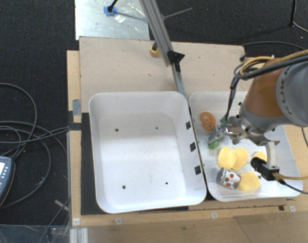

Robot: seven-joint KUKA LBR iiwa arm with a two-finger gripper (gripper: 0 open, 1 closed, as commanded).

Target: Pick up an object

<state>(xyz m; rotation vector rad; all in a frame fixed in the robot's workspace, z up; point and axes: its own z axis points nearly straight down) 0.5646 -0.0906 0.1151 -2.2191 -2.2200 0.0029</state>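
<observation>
Objects for picking all lie in the right bin (290,186). An orange ring-shaped piece (208,119) sits toward 11 o'clock of that bin, with a small green item (213,144) just below it. Two pale yellow rounded pieces (232,157) lie touching near the bin's centre. A third yellow piece (249,181) lies at 5 o'clock, beside a small white cup with red and green print (227,178). No writing can be read on any item. The left bin (143,151) shows small dark holes in its floor.

The grey arm (275,92) reaches in from 3 o'clock, bent down over the right bin. Its gripper (233,130) hangs just above the yellow pieces, near the green item. Whether it grips anything cannot be told.
</observation>
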